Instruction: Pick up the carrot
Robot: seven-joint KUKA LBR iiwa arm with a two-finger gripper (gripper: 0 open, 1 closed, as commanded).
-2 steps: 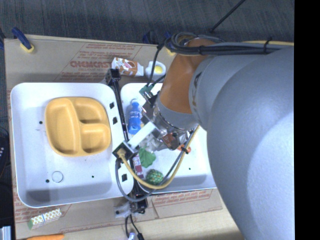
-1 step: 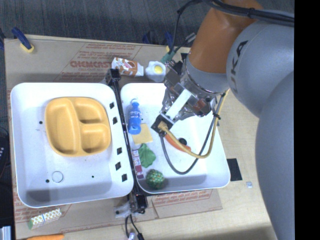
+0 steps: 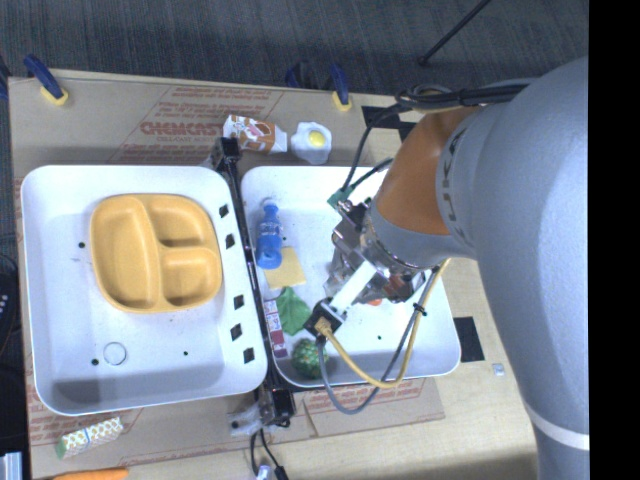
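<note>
My gripper (image 3: 383, 284) hangs low over the middle of the right bin (image 3: 440, 343), with the grey wrist and orange band above it covering most of that bin's right half. A small orange-red patch, probably the carrot (image 3: 392, 291), peeks out right at the gripper. Most of it is hidden by the wrist, and I cannot tell whether it is held or lying on the bin floor.
Along the right bin's left side lie a blue bottle (image 3: 269, 236), a yellow cheese slice (image 3: 291, 266), a green leafy piece (image 3: 293, 311) and a broccoli (image 3: 308, 358). A yellow divided plate (image 3: 155, 250) sits in the left bin (image 3: 60, 368). A small carton (image 3: 250, 133) and a fried egg toy (image 3: 312, 141) lie behind the bins.
</note>
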